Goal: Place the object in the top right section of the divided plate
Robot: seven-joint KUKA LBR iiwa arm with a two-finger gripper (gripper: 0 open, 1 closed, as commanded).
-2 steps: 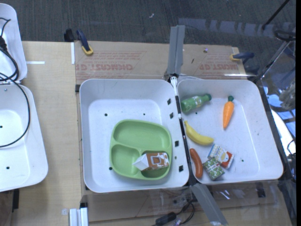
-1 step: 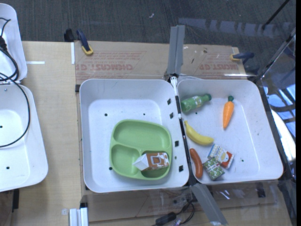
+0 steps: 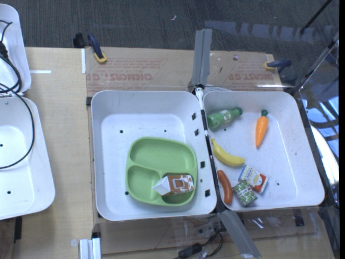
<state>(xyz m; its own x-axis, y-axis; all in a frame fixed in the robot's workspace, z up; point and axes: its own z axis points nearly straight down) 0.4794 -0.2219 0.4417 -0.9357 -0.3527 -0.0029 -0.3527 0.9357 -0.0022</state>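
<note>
A green divided plate (image 3: 159, 153) lies in the left white bin (image 3: 108, 124), toward its front right. A small brown and white carton (image 3: 176, 185) lies on its side in the plate's lower right section, its white spout end pointing left. The plate's wide top section and its lower left section hold nothing.
The right bin (image 3: 294, 161) holds a green bottle (image 3: 223, 117), an orange carrot (image 3: 261, 129), a yellow banana (image 3: 227, 154), a red sausage (image 3: 225, 186) and two small cartons (image 3: 249, 185). A grey divider post (image 3: 202, 55) stands behind the seam between the bins. White equipment with black cables (image 3: 16, 144) sits at the left.
</note>
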